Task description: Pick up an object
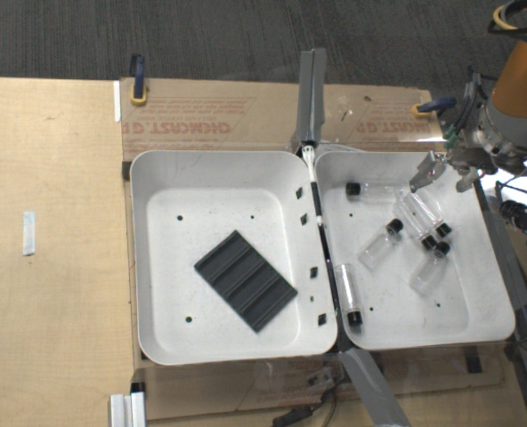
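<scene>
Vials (421, 229) — clear ones with black caps — lie scattered in the right bin (477, 327), clustered toward its far right side. Above that corner the end effector (443, 171) hangs with its fingers spread, holding nothing. A good pick, I judge, means choosing one vial lying apart from its neighbours — then descending straight, fingers straddling its narrow width, closing squarely across the body.

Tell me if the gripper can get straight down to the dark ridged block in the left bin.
Probably yes. The dark ridged block lies alone and flat in the left bin, nothing over it. The gripper is above the right bin and must cross the divider.
</scene>
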Motion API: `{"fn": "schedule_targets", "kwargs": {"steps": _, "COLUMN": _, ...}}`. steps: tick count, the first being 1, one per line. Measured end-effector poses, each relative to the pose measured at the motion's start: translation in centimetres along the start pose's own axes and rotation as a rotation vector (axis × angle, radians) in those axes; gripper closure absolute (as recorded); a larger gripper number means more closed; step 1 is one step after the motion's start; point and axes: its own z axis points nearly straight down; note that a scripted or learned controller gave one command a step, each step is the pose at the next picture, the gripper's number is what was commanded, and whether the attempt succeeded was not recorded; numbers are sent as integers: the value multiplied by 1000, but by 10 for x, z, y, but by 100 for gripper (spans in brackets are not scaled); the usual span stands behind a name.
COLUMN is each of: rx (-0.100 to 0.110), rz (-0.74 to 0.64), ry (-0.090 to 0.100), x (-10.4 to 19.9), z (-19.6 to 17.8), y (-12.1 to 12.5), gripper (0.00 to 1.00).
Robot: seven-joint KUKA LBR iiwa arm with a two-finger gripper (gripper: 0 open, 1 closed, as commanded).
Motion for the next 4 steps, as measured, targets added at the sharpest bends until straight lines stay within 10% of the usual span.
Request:
{"fn": "schedule_targets", "kwargs": {"steps": 1, "rx": -1, "rz": -7, "ry": 0, "x": -13, "z": 105, "y": 7, "gripper": 0}}
{"fn": "schedule_targets", "kwargs": {"steps": 2, "rx": -17, "rz": -7, "ry": -6, "x": -15, "z": 88, "y": 12, "gripper": 100}}
{"fn": "schedule_targets", "kwargs": {"steps": 3, "rx": -15, "rz": -7, "ry": -4, "x": -14, "z": 89, "y": 12, "gripper": 0}}
{"fn": "schedule_targets", "kwargs": {"steps": 4, "rx": -2, "rz": -51, "ry": 1, "x": -20, "z": 101, "y": -41, "gripper": 0}}
